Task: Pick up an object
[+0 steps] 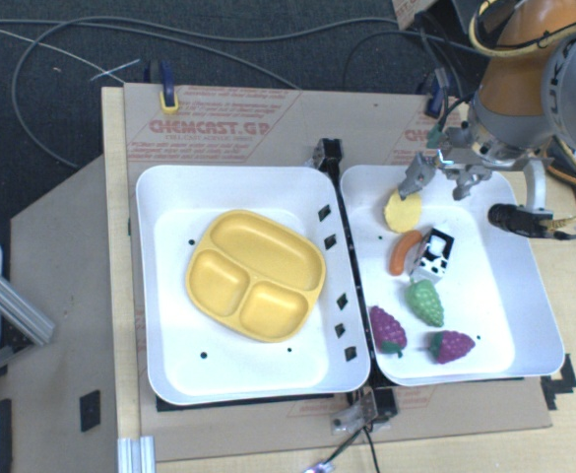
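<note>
My gripper (pixel 437 182) hangs over the far end of the right bin (pixel 524 294), open, with nothing between its fingers. One finger (pixel 413 179) stands just above a pale yellow round piece (pixel 402 214). Nearer the camera lie an orange sausage-shaped piece (pixel 403 252), a black-and-white block (pixel 434 254), a green bumpy piece (pixel 425 303) and two purple grape bunches (pixel 387 329) (pixel 451 345).
The left bin (pixel 160 294) holds a yellow divided plate (pixel 256 275). A black ridge with clips (pixel 339 264) runs between the two bins. Cardboard (pixel 219 116) lies under both bins, with a blue clamp (pixel 167 85) at its far edge.
</note>
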Tool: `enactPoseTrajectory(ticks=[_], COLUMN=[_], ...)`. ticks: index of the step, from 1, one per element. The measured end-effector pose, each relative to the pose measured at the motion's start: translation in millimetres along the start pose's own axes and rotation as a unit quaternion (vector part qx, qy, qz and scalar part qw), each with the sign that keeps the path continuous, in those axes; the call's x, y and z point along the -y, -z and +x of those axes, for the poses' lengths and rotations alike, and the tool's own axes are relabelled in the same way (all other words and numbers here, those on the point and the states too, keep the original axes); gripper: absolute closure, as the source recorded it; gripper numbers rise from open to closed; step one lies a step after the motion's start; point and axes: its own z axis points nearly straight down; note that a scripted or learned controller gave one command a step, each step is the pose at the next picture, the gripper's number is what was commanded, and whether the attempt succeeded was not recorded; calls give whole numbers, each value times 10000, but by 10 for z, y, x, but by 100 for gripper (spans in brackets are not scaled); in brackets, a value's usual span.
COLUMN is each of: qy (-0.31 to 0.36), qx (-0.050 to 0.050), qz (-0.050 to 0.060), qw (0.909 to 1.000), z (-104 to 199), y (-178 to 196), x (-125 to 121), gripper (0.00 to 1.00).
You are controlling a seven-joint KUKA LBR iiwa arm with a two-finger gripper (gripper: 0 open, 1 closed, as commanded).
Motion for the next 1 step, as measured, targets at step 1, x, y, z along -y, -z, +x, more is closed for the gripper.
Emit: enactPoseTrajectory(ticks=[1], qy=[-1], qx=[-1], qz=[-4], qw=[10000], z=[104], y=[-503], x=[18], gripper=[0])
